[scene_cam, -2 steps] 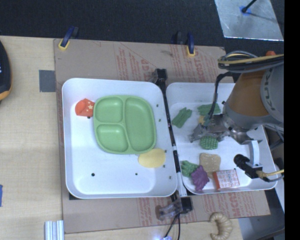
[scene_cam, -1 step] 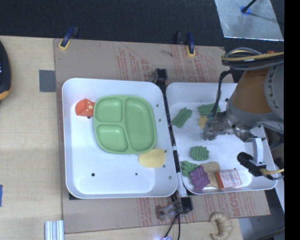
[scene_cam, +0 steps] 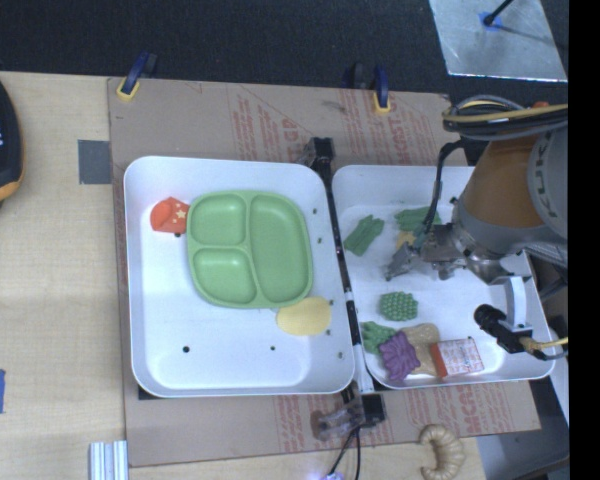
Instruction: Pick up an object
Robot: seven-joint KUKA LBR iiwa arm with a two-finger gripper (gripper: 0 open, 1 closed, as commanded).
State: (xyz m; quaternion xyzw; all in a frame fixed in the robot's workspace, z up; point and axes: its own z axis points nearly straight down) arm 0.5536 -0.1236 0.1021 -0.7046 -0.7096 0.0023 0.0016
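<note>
Bench top is light wood with a brown cardboard sheet (scene_cam: 230, 118) clamped on, two white bins on it. Arm (scene_cam: 510, 193) comes in from the right over the right bin (scene_cam: 380, 183). Gripper (scene_cam: 412, 258) sits low in that bin, fingers (scene_cam: 400, 264) pointing left; whether they are open, closed or gripping something I cannot tell, nothing visibly between them. Green strip (scene_cam: 363, 234) lies just beyond the fingertips, up-left. Round green knobbly piece (scene_cam: 398, 305) is just below the fingers, apart from them. Purple piece (scene_cam: 397, 355) and red-white box (scene_cam: 458, 357) sit further below, at the bin's near edge. Left bin (scene_cam: 160, 358), well left of the fingers, has a green divided plate (scene_cam: 250, 248), red piece (scene_cam: 169, 215) touching its left rim, yellow piece (scene_cam: 304, 316) at its lower right corner
</note>
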